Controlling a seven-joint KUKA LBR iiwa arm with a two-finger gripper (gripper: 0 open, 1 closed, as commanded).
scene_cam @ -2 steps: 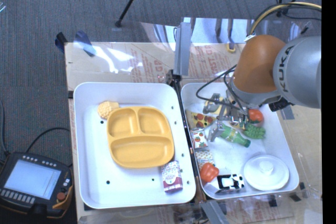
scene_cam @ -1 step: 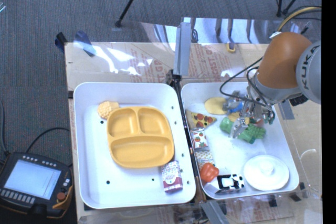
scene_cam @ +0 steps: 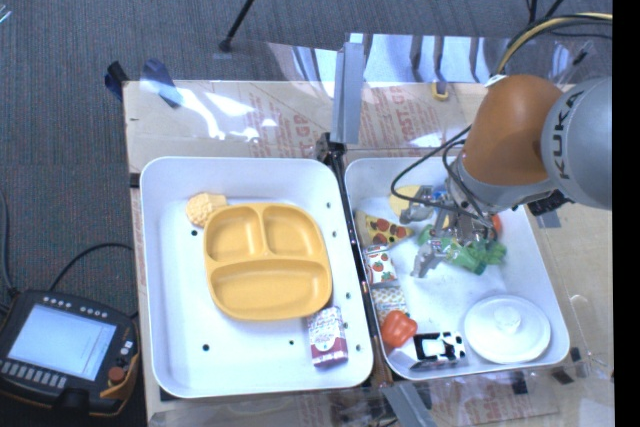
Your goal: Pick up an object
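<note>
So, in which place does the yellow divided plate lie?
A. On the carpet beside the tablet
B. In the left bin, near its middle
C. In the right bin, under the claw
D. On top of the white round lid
B. The yellow divided plate lies flat near the middle of the left bin, while the claw works over the right bin.

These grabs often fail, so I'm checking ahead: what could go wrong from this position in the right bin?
1. The end effector sits right by the green leafy item, which looks soft; it may slip out or be only partly caught.
2. The pizza slice lies close beside it and might get nudged or pinched along.
3. The white lidded bowl is just below, so a sideways move may bump it.
</note>
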